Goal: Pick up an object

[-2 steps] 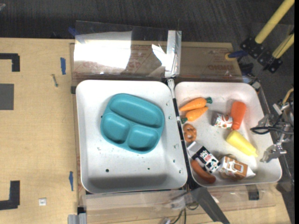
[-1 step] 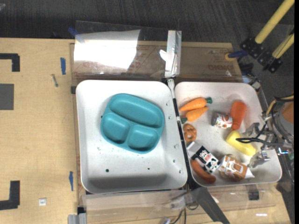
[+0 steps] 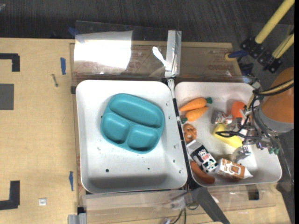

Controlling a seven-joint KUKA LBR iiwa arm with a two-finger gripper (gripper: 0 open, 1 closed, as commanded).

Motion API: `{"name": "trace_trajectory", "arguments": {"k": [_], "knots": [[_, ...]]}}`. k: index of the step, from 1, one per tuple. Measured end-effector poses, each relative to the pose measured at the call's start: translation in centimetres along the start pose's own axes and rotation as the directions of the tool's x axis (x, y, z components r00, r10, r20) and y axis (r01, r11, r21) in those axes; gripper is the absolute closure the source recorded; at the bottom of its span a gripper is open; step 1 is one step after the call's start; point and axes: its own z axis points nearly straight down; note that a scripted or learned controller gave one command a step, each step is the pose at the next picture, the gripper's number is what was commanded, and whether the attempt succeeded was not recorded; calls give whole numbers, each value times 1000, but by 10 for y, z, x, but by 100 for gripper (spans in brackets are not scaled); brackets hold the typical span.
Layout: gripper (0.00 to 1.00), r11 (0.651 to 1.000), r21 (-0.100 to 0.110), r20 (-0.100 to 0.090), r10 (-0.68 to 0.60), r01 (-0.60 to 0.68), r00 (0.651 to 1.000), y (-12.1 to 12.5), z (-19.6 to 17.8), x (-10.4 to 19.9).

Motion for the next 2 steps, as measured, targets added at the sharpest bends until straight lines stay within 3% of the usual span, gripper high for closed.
{"name": "trace_trajectory", "arguments": {"k": [1,2], "knots": [[0,1000,-5,-21,-18,17,1000,-39,23,32],[0,999,-10,-21,32,-32,999,23,25,-56]]}}
